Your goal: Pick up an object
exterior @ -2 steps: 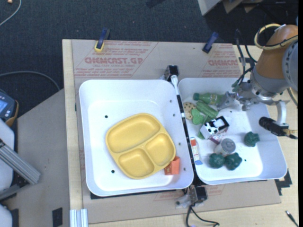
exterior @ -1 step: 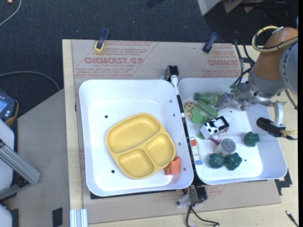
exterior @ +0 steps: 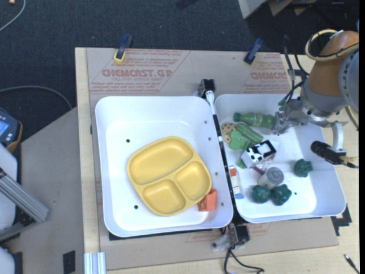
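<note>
The right bin (exterior: 322, 201) holds several small objects: a green bottle (exterior: 255, 119) lying at the back, a green vegetable toy (exterior: 246, 135), a black-and-white cow toy (exterior: 261, 151), a grey can (exterior: 274, 176) and three dark green lumps (exterior: 260, 194) (exterior: 280, 194) (exterior: 302, 166). My gripper (exterior: 283, 121) hangs low over the back of this bin, just right of the green bottle's end. Nothing can be seen held in it. The grey arm with its orange band (exterior: 331, 67) comes in from the upper right.
The left bin (exterior: 114, 153) holds a yellow divided plate (exterior: 168, 174) and an orange block (exterior: 209, 201) at its right wall. A round biscuit (exterior: 228, 131) and a white tube (exterior: 234, 181) lie along the right bin's left wall. A black part (exterior: 328, 152) juts over the right rim.
</note>
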`<state>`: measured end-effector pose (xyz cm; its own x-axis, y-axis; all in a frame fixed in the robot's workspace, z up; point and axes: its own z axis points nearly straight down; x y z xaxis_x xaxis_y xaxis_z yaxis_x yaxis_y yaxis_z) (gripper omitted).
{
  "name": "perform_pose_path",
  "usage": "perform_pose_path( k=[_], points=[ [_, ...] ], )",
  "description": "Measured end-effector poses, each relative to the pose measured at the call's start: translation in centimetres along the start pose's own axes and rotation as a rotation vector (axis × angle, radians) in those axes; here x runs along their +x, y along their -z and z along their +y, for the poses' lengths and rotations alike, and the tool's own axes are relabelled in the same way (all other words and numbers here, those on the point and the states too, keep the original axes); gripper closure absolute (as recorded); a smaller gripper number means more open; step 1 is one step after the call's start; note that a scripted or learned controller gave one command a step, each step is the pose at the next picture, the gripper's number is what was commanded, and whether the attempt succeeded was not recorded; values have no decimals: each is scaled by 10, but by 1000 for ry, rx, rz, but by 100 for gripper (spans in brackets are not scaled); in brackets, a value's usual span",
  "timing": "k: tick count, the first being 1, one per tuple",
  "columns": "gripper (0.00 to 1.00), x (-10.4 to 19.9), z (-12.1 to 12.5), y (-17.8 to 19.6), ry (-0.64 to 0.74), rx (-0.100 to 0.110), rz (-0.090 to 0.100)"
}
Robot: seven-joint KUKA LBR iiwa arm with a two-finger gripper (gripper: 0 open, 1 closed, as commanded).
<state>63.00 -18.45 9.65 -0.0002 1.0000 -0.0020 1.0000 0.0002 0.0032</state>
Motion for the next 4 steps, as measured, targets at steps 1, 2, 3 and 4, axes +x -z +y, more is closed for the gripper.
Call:
perform_pose_path(
  k=[1, 2, 3, 4],
  points=[
    [100, 4, 6, 63, 1, -6, -1],
    [100, 2, 8, 128, 1, -6, -1],
    [100, 2, 9, 129, 1, -1, 0],
    [100, 56, -13, 138, 4, 5, 4]
  ],
)
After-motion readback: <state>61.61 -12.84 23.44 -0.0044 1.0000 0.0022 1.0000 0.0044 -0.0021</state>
